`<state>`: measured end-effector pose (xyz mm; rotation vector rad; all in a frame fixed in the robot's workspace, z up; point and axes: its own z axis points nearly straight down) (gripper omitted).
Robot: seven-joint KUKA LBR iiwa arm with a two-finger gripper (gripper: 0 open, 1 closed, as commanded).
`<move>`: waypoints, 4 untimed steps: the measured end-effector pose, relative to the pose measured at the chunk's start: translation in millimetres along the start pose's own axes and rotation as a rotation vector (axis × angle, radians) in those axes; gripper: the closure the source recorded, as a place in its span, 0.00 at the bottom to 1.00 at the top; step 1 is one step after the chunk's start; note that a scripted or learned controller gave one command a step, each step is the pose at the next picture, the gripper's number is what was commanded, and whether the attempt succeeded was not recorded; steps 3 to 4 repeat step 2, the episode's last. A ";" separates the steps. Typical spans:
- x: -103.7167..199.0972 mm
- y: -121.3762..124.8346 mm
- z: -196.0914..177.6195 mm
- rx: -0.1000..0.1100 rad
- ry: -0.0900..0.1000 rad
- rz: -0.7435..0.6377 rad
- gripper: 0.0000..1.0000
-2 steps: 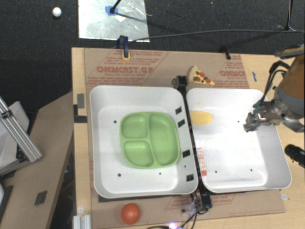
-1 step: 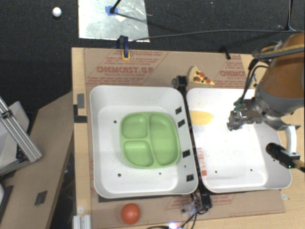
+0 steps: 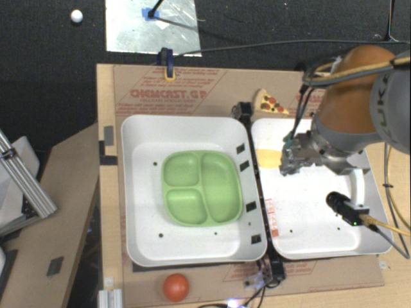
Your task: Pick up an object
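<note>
— While the arm (image 3: pixel 359 95) leans in from the right, where's the gripper (image 3: pixel 290 161) sitting?

— Low over the right bin (image 3: pixel 308 236), near its upper left corner, just beside a yellow object (image 3: pixel 268 156) lying flat on the bin floor. Whether it touches that piece, I can't tell.

— And the jaws?

— Too dark and cluttered to say; I cannot tell how they stand, and nothing is visibly between them.

— What else is around?

— A green divided plate (image 3: pixel 201 188) fills the middle of the left bin (image 3: pixel 138 140). A pizza-slice toy (image 3: pixel 270 102) lies on the cardboard just behind the right bin, outside it. An orange ball (image 3: pixel 175 287) rests in front of the left bin.
</note>
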<state>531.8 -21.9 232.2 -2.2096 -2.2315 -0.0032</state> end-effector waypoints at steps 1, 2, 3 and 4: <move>46.2 10.2 -5.3 -0.002 -0.001 0.001 1.00; 104.8 10.0 8.3 0.001 -0.001 0.000 1.00; 104.8 10.0 8.3 0.001 -0.001 0.000 1.00; 104.8 10.0 8.3 0.001 -0.001 0.000 1.00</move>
